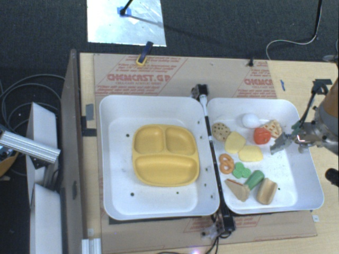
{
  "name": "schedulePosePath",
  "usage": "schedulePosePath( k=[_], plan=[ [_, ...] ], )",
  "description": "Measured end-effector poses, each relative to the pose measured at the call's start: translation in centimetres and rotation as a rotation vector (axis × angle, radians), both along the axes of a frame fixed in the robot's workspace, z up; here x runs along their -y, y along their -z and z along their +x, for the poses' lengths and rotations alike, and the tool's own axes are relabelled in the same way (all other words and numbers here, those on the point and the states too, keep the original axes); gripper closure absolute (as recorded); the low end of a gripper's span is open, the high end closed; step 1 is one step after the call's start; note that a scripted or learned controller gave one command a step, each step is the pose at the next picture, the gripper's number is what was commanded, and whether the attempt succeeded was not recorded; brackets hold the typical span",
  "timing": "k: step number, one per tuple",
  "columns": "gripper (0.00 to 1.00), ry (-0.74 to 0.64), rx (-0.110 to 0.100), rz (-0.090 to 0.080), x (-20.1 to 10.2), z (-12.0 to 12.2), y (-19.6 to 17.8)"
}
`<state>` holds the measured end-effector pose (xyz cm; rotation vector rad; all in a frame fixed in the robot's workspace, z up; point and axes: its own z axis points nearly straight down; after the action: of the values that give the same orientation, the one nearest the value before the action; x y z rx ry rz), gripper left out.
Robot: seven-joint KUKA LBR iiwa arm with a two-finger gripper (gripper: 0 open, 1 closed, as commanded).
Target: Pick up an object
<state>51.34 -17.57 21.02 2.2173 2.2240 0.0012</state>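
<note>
White plastic forms both shallow bins. Nearest the camera in the right bin [310,194], a tan bread-like piece [266,191] lies with its long axis running near to far, tilted slightly right. Just left of it a green pepper-like piece [254,179] slants up to the right, and a tan wedge [237,189] points up-left. Beyond these sit a green broccoli-like lump [241,170] and an orange pretzel [226,163], touching or nearly so. Farther back come a pale yellow piece [250,153], lying left to right, a yellow chunk [235,142], a red tomato-like piece [262,136], a speckled cookie [220,129], a waffle-patterned piece [274,127] and a white egg shape [250,120].

The gripper [280,143] hangs low over the right bin, just right of the tomato and apart from it; I cannot tell how its fingers stand.

In the left bin [114,142] rests a yellow divided tray [165,155]. Both bins sit on printed cardboard [143,75] atop a wooden bench [296,73], dark carpet [37,25] beyond, with a shiny foil sheet [127,15] on it.
</note>
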Motion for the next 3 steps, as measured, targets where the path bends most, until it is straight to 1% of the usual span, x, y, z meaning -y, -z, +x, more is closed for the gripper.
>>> schedulePosePath(
  k=[1,2,3],
  plan=[
    [0.0,0.003,0.004,-0.002,2.7,4.2,13.0],
    [0.0,-0.007,0.009,-0.001,-2.3,9.1,12.2],
    [1.0,-0.002,0.007,-0.002,-2.0,8.9,11.3]
  ],
)
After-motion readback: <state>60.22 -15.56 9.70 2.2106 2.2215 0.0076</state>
